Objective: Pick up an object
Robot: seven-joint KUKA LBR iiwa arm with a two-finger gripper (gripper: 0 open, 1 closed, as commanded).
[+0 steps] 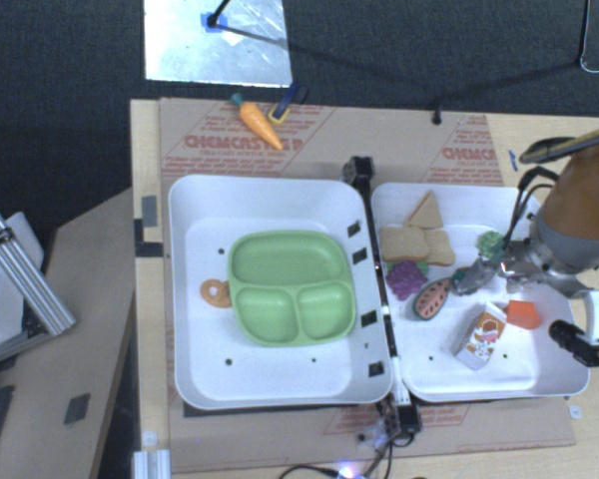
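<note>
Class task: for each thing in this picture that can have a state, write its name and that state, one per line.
Green tray: flat in the left bin.
Carton: tipped over in the right bin.
Carrot: lying outside the bins.
Pretzel: flat beside the tray.

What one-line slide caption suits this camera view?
KUKA arm's gripper reaches into the right bin among toy foods; a green divided plate sits in the left bin.

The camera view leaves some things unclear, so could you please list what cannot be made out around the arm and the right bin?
- Gripper: small and blurred, low among the toys; open or shut, I cannot tell.
- Green item by the gripper: partly hidden by the arm, its kind unclear.
- Arm: cut off by the right edge.
- Small carton: its print is too small to read.
</note>
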